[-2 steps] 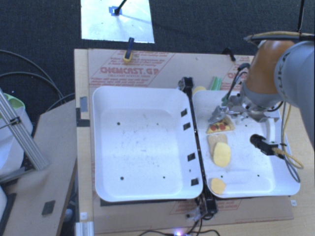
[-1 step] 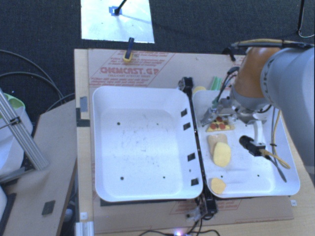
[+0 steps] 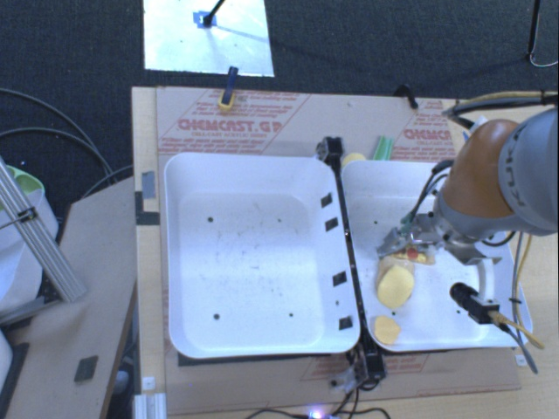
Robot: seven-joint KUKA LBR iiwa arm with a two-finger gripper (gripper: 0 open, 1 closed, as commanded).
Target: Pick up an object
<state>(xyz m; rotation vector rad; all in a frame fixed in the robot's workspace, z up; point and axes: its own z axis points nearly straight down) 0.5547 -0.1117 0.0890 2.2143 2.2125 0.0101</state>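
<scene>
- Camera view from above caught the grey-and-orange arm [image 3: 493,182] reaching in from the right, its pincer [image 3: 409,244] low over the right bin [image 3: 384,177] on the table [image 3: 288,112].
- Directly beneath the pincer lay a small red-and-yellow item [image 3: 420,255], partly hidden by the wrist. Whether they touched could not be told.
- How far the pincer was open, and whether it had hold of anything, could not be told from this angle. Nothing was seen lifted clear of the bin floor.
- Just beside it, towards the near edge, sat a larger yellow lump [image 3: 395,285]. A smaller yellow piece [image 3: 386,329] lay close to the bin's front corner.
- The left bin [image 3: 253,260] held nothing to pick.
- By the look of it, the task stood at the approach-and-grasp step, with the pick itself not yet shown to be made.
- The next move would likely call for closing squarely on the small item below, then a straight lift. The yellow lump sat close enough to be nudged if the pincer drifted towards the near edge.
</scene>
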